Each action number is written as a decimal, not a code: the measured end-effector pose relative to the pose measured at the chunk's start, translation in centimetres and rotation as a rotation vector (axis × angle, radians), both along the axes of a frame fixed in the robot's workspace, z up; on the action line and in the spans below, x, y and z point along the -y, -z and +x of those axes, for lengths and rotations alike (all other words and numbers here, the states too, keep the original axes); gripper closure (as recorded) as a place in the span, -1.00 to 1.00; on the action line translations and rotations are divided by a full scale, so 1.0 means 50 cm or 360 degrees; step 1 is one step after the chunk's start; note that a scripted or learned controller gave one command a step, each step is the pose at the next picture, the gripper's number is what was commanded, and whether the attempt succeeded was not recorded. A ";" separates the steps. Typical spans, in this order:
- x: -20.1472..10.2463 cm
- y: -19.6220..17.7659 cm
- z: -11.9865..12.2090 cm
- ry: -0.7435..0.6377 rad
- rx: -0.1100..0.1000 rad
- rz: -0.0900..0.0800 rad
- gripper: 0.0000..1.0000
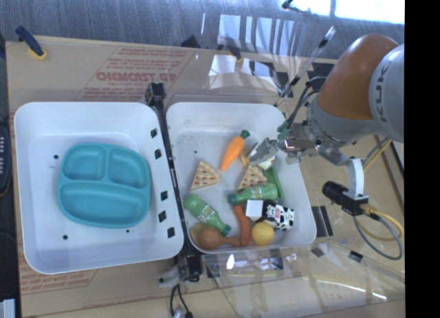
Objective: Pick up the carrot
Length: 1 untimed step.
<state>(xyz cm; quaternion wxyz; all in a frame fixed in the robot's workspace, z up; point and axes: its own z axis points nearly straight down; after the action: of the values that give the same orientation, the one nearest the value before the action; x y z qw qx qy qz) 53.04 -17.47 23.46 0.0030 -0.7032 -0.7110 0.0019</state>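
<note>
Claw (pixel 262 150) is seen low over the right bin (pixel 180 172), just right of the carrot (pixel 234 151); how far it is open cannot be told, and nothing is seen held in it. Carrot is noted lying tilted in the far middle of that bin, green top toward the claw. Two waffle wedges (pixel 204 174), two green bottles (pixel 206 214), a lemon (pixel 262 233) and a cow-patterned carton (pixel 278 216) are scattered nearer. Teal divided plate (pixel 104 185) is noted in the left bin (pixel 34 172).
</note>
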 end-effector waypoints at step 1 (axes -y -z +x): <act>-0.024 0.220 0.130 -0.0178 -0.0012 0.0009 -1.00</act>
<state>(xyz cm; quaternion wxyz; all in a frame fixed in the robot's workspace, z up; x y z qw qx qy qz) 59.56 -16.27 12.44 0.0073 -0.6623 -0.7492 0.0027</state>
